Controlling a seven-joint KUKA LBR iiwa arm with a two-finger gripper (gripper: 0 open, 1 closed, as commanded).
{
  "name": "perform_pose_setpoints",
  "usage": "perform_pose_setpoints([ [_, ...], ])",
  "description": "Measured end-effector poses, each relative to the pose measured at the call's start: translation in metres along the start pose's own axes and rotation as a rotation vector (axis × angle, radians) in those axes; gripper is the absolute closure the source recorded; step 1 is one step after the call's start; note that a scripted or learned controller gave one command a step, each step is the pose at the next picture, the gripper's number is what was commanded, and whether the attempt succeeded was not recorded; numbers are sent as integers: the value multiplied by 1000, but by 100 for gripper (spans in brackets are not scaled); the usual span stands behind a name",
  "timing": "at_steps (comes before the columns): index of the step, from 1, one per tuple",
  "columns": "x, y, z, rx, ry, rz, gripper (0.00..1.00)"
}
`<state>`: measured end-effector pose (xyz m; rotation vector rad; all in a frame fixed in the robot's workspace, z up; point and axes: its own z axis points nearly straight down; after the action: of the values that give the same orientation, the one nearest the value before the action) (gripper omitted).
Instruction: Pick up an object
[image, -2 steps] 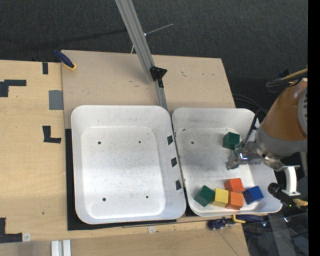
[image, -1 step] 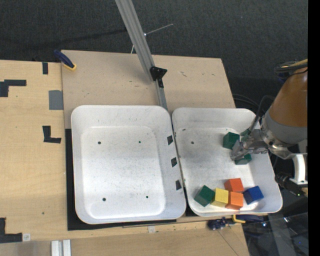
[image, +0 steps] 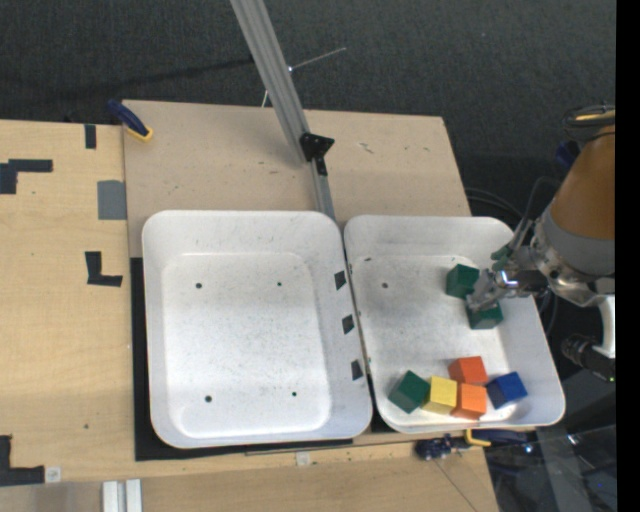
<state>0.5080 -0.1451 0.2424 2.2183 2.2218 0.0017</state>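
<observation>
The right bin holds two dark green blocks near its right wall: one farther back and one just in front of it. My gripper hangs low directly over the nearer green block, its metal tip touching or almost touching the block's top. Along the bin's front edge lies a cluster: a green block, a yellow block, two orange blocks and a blue block.
The left bin stands beside the right one. A slanted metal pole with a black clamp crosses the back of the bench. The arm's orange band is at the right edge.
</observation>
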Motion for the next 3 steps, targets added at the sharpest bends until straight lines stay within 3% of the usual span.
perform_pose_setpoints([
  [1,57,-7,-6,3,2,-5,100],
  [3,152,-15,16,6,2,-4,100],
])
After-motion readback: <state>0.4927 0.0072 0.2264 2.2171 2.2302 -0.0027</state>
